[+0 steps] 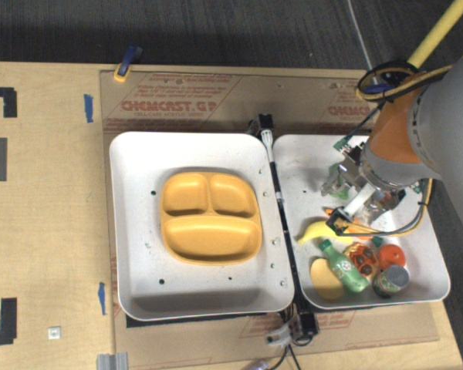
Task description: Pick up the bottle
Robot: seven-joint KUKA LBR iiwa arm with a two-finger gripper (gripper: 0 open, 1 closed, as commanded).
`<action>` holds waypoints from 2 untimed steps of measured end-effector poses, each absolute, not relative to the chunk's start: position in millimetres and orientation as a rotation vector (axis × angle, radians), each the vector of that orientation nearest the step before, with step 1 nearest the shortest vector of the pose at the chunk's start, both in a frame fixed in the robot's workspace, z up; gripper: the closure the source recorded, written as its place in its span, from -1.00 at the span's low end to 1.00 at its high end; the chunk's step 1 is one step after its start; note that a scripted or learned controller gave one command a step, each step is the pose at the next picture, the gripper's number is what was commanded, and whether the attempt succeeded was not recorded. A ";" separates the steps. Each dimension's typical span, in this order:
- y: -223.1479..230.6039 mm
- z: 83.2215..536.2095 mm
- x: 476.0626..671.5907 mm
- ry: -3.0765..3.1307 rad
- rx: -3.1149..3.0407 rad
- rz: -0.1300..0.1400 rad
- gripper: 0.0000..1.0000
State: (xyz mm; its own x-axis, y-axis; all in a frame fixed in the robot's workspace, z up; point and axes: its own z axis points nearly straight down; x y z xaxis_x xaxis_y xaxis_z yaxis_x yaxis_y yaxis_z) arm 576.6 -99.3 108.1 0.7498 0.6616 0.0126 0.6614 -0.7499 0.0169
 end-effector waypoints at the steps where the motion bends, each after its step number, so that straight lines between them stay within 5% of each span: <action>1: -116.0 85.2 631.4 0.652 3.074 0.000 -1.00; 2: -43.0 185.6 639.6 0.749 3.052 0.002 -1.00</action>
